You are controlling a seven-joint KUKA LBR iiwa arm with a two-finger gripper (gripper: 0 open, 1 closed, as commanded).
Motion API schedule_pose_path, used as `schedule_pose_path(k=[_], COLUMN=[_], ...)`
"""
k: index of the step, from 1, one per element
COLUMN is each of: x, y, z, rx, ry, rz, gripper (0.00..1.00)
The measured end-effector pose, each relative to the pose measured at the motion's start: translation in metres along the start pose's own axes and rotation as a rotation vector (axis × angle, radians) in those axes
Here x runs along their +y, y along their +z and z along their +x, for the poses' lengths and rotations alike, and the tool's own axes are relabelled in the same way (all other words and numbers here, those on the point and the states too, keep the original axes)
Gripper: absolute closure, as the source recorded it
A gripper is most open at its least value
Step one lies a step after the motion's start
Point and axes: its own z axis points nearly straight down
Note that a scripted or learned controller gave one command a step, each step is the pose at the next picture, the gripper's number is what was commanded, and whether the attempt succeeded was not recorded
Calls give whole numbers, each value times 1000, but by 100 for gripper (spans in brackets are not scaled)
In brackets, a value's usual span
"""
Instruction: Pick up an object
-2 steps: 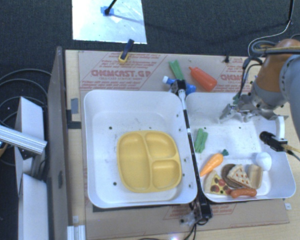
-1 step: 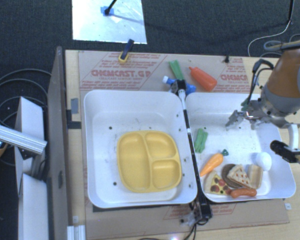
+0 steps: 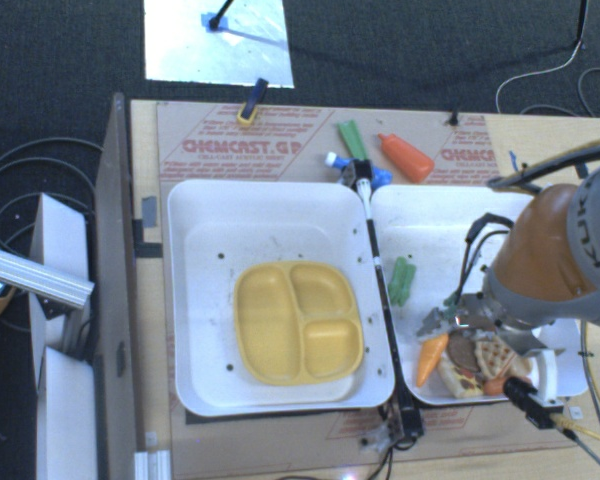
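Note:
My gripper (image 3: 448, 320) hangs low in the right bin (image 3: 430, 223), near its front, below the arm's orange band (image 3: 542, 250). Just under it lie an orange toy carrot (image 3: 431, 356), a brown round piece (image 3: 464, 350) and a waffle-like piece (image 3: 497, 355), packed together with other small toys at the bin's front edge. A green block (image 3: 401, 280) sits to the gripper's left, close to the divider between the bins. The arm's wrist hides part of the pile. Whether the gripper touches any of these items is unclear.
A yellow divided plate (image 3: 298, 320) lies in the left bin (image 3: 210, 228). Behind the bins, on the cardboard, rest an orange toy (image 3: 407, 158), a green stick (image 3: 352, 140), a blue piece (image 3: 380, 178) and a yellow-and-blue item (image 3: 250, 103). Cables run at the right.

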Motion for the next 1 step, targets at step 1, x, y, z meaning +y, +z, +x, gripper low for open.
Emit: schedule_pose_path(k=[1], x=[103], y=[-23], z=[-57], rx=[-11], ry=[-3], rz=[-22], gripper=[0])
